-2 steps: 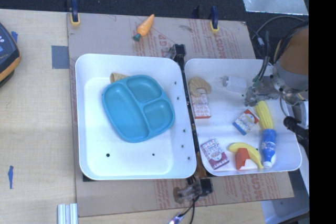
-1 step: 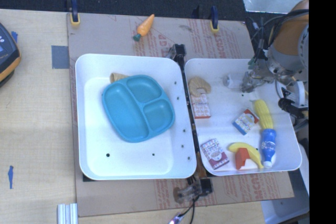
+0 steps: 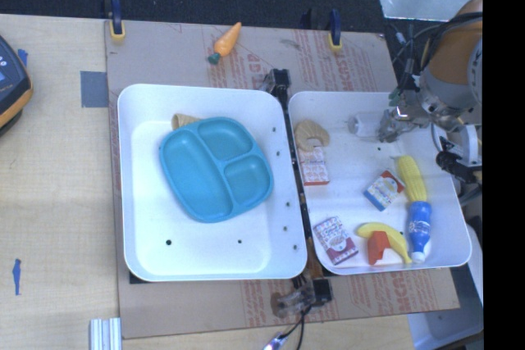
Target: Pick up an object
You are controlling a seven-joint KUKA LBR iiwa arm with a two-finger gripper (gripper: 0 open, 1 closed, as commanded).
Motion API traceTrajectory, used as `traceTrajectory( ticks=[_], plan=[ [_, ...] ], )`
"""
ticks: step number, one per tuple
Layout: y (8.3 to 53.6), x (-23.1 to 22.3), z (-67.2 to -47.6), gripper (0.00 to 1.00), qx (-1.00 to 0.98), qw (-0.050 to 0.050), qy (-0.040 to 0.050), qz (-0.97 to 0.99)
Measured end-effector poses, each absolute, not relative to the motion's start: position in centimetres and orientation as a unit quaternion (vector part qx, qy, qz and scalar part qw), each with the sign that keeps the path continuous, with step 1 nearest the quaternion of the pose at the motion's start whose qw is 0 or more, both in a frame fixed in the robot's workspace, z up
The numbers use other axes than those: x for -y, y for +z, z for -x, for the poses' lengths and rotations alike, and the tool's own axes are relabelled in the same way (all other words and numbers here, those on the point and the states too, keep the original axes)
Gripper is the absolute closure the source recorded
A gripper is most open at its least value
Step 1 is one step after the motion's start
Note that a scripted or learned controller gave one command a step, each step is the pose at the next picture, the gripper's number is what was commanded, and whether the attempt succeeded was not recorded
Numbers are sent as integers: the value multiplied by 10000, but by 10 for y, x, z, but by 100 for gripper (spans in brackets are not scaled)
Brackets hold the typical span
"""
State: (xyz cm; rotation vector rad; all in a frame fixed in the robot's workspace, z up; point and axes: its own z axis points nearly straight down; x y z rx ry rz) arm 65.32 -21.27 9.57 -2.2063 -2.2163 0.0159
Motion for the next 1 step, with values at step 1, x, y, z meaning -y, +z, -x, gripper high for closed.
traceTrajectory(
  ticks=[1],
  plan=[
    [96, 213, -654, 0, 7089, 56, 48, 7053]
  ],
)
